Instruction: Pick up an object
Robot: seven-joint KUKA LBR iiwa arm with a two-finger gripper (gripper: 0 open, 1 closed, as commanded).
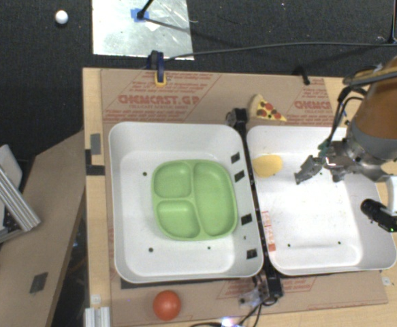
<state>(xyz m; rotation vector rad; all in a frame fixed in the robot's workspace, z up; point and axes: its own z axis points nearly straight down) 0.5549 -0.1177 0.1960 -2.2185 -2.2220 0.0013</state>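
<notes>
A pale yellow, lemon-like object (267, 165) lies in the right bin (321, 251) near its upper left corner. My gripper (308, 170) hangs over the same bin, just to the right of the yellow object and apart from it. The grey arm with its orange band (389, 107) comes in from the right. I see nothing held in the gripper. A toy pizza slice (267, 109) lies on the board behind the right bin. A red ball (167, 305) sits on the board in front of the left bin.
The left bin (130, 148) holds a green divided plate (193, 198). Black clips (242, 182) join the two bins along the shared wall. A metal rail (7, 196) stands at the far left, off the board.
</notes>
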